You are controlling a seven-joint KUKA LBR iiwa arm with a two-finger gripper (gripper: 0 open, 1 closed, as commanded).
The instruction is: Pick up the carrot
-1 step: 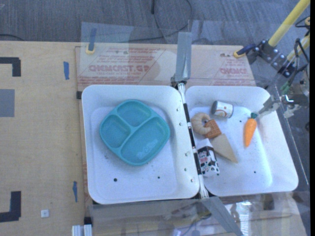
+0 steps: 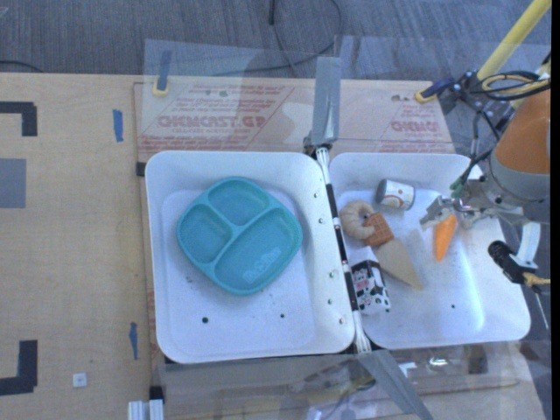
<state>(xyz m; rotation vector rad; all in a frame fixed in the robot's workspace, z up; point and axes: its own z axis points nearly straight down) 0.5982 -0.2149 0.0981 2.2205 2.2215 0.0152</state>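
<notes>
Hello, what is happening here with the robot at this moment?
A grey KUKA arm reaches into the right bin from the right. Its claw sits at the top end of the carrot. A doughnut, a small cup and a little carton lie nearby. The left bin holds a teal divided plate.

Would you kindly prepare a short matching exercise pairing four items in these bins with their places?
Things:
1. carrot
2. teal divided plate
3. doughnut
4. black-and-white carton

Places:
A. alone in the left bin
B. right bin, just below the gripper
C. right bin, against the divider's lower part
D. right bin, beside the cracker

Pairs: 1-B, 2-A, 3-D, 4-C
</notes>
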